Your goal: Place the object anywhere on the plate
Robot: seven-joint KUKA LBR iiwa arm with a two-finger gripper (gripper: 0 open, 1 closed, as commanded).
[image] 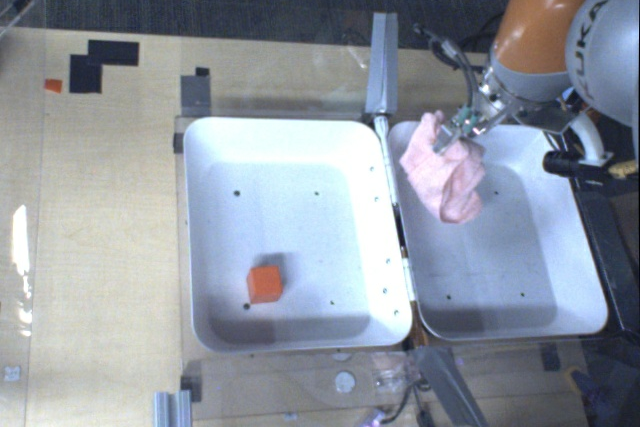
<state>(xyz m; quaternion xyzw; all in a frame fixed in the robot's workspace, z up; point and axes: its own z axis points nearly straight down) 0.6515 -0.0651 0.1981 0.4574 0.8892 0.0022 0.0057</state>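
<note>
While it hangs from the jaws (458, 132), the pink cloth (444, 172) is above the upper left part of the right bin (520, 315), close to the divider between the two bins. The cloth is crumpled and it droops in two folds: one lobe goes to the left, toward the bin's rim, and a longer lobe goes down and ends in a rounded tip. The upper part of the cloth is gathered between the jaws, which are pinching it at its top edge, so the cloth is lifted and held. I cannot tell if the lowest fold touches the bin floor or is just above it. The arm (560, 25) reaches in from the right, with the orange band above the wrist and the grey body behind it, and some thin cables run along the wrist. In the left bin (230, 165) there is a small orange block (265, 284), which lies near the lower left corner, well apart from the cloth. Both bins stand side by side on the pale wooden worktop (100, 235). On the worktop, at the far left, there are black marks (98, 63) and a small orange mark (53, 86).
</note>
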